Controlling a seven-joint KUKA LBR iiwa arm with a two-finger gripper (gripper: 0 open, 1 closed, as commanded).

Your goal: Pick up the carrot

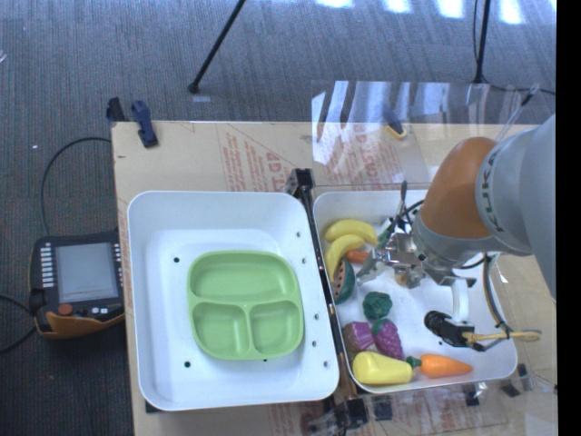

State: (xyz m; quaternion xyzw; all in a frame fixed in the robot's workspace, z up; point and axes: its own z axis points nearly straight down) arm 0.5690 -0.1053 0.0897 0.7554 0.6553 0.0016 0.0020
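Right now my gripper (386, 263) sits over the upper-left part of the right bin (505, 363), metal fingers pointing left toward the bananas (349, 232). Fingers look parted, nothing between them that I can make out. Carrot (442, 366) lies along the bin's front edge, orange body pointing right, green top end just beside the yellow pepper (381, 369). It's well apart from my fingers, nearer the camera and a bit to the right. Broccoli (377, 305) and purple grapes (388, 338) lie between my gripper and the carrot. Green divided plate (243, 302) in the left bin (163, 234).
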